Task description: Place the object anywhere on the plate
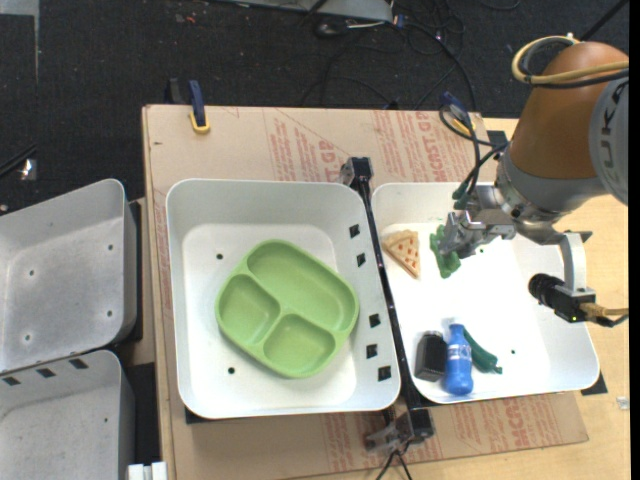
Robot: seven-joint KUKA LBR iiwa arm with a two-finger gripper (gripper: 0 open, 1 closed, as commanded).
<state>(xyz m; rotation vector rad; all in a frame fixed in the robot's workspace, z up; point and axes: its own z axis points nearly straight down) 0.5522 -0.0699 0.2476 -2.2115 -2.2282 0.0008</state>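
A light green divided plate lies in the left bin. My gripper is low in the right bin, near its back left part. Right at its tip lies a small dark green object, with green bits showing on either side of the gripper. Whether that object is gripped cannot be made out. The gripper is well to the right of the plate, across the divider between the bins.
In the right bin, a triangular orange pizza slice lies just left of the gripper. A blue bottle, a black block and a green strip sit near the front edge. A black cylinder juts from the arm at right.
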